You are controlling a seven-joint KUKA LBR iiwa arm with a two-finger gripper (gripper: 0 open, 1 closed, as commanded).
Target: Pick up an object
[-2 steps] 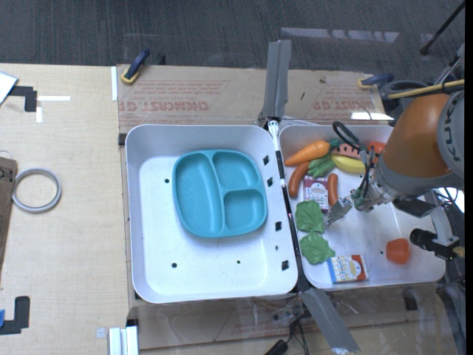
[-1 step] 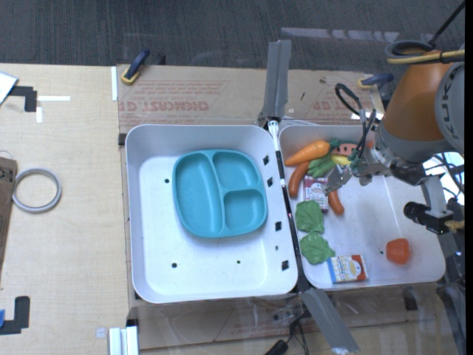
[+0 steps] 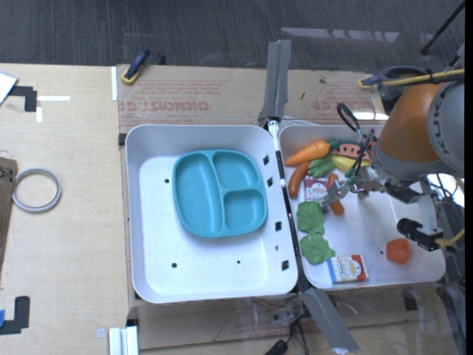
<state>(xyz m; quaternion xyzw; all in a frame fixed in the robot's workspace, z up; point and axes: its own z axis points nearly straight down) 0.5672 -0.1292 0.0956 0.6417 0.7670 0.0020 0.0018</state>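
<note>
We hang the gripper low in the right bin over the crowded toy food, presumably to grab one; whether the jaws are wide, we cannot tell.

You see a teal divided plate in the white left bin; the white right bin holds an orange carrot, green leaves and a red-orange tomato.

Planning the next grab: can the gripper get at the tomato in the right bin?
Probably yes. The tomato lies alone near the bin's front right, nothing on it, and the gripper hovers in the same bin.
</note>
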